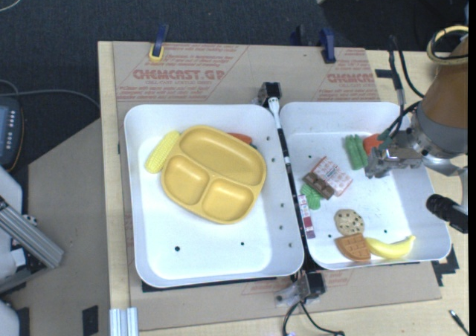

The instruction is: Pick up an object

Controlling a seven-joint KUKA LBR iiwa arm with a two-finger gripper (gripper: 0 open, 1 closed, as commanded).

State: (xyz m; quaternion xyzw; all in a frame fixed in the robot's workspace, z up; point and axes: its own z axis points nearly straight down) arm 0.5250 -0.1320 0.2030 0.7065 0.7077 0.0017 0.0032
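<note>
My gripper (378, 162) hangs over the upper right part of the right bin (416, 212), below the orange band of the arm (451, 97). Just left of it lies a green oblong object (353, 152), with a small red piece (370, 143) between the two. A brown and white wrapped bar (327, 177) lies toward the bin's middle. Near the front edge are a round cookie (348, 220), an orange-brown piece (354, 247) and a yellow banana (391, 247). A small green item (309, 199) sits by the bin's left wall.
The left bin (201, 249) holds a yellow divided plate (214, 172), a yellow corn cob (161, 152) at its left and a red-orange item (241, 137) peeking out behind it. A black divider (285, 171) runs between the bins.
</note>
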